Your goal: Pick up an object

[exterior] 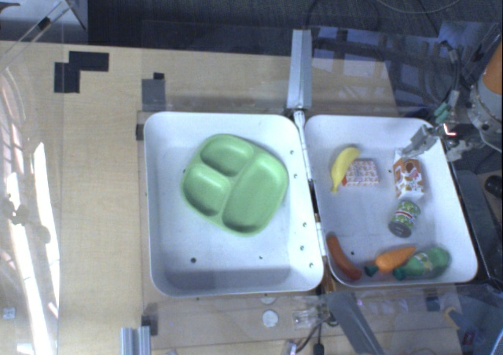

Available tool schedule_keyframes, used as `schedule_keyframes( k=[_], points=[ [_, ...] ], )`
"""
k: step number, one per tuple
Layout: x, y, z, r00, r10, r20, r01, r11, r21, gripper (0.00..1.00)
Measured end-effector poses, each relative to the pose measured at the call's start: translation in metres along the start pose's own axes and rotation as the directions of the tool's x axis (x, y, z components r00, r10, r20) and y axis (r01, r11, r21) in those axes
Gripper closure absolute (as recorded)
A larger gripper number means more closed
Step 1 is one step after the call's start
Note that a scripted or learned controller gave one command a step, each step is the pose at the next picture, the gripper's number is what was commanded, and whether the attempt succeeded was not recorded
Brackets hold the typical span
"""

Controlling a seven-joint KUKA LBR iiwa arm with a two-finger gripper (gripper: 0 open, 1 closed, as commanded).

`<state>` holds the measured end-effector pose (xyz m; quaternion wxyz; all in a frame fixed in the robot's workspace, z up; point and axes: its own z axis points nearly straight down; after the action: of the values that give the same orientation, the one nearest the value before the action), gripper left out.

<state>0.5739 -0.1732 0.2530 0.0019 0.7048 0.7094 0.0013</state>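
The right bin [464,224] holds several objects. A yellow banana [343,166] lies next to a small red and white box [362,173]. Further right are an orange and white packet [408,177] and, below it, a small can [404,218]. Along the near wall lie a red-brown sausage [343,258], an orange carrot [394,258] and a green bottle [425,263]. My gripper [422,140] reaches in from the right edge and hangs over the bin's far right corner, just above the packet. It holds nothing that I can see.
The left bin [165,259] holds a green divided plate [234,183]. A metal post [299,71] stands at the back between the bins. Cables and the arm's body [483,106] crowd the far right.
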Motion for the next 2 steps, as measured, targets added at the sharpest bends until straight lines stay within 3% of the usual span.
schedule_keyframes(
  k=[1, 2],
  points=[
    [-0.009, 0.05, 0.132, 1.0, -0.028, 0.009, 0.028, 0.999, -0.028, 0.0],
    [-0.03, 0.06, 0.162, 1.0, 0.019, 0.001, -0.019, 1.0, -0.01, 0.0]
  ],
)
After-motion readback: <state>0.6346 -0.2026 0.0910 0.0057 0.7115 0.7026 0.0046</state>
